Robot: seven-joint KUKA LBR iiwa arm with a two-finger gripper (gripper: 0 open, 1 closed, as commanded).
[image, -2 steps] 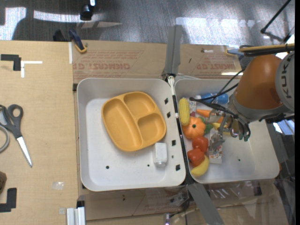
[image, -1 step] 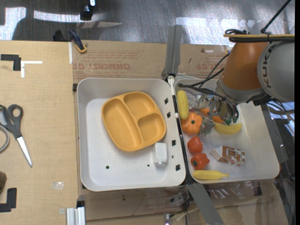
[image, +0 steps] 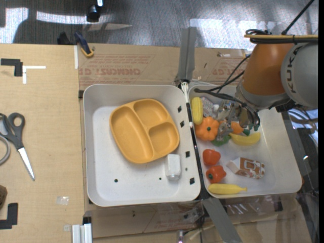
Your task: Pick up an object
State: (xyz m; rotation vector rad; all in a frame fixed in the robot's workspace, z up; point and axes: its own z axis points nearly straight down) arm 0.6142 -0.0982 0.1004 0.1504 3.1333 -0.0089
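**The arm is low over the toy food in the right bin**

Two white bins are seen side by side on the worktop. In the left bin point(image: 96, 151) a yellow plate with three parts point(image: 144, 129) is lying near the middle, and a small white block point(image: 173, 165) is set just beside its near corner.

The toy food is kept in the right bin point(image: 283, 151). A corn cob point(image: 197, 110) is laid along the bin's left wall, long way pointing from far to near. An orange pumpkin point(image: 207, 129) is found just beside it. Two red peppers point(image: 213, 166) are placed nearer the front, and a banana point(image: 227, 189) is laid flat along the front edge. A small carton point(image: 246, 167) is resting between the peppers and the right wall. A second banana point(image: 246, 138) is partly covered by the arm.

The gripper point(image: 237, 121) is lowered at the far middle of the right bin, just to the right of the pumpkin. It cannot be told if the fingers are apart or together, because cables and the wrist are in the way.

The pumpkin is judged to be the closest thing, to the left of the fingers. Little room is left there, as the corn and the bin wall are close by. More open floor is seen at the right side of the bin.
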